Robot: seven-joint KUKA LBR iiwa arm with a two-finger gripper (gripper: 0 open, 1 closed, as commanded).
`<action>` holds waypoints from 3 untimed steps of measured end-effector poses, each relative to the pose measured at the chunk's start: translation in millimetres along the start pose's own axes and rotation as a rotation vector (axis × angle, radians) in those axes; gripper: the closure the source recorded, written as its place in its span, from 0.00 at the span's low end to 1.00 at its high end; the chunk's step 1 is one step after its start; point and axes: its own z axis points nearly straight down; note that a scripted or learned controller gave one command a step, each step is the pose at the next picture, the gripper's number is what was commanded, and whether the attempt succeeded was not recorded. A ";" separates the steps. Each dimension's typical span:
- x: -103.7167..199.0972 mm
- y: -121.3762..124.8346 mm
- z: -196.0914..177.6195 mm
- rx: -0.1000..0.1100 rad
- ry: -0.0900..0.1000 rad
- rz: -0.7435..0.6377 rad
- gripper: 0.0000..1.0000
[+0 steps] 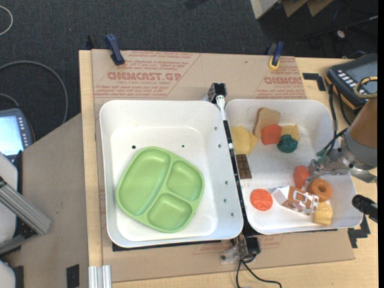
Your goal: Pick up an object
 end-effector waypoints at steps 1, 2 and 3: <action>0.1 -2.1 -0.2 -0.001 0.000 0.000 1.00; 0.1 -5.1 -0.2 -0.001 0.000 0.000 1.00; 0.0 -11.8 -0.2 0.000 0.000 0.000 1.00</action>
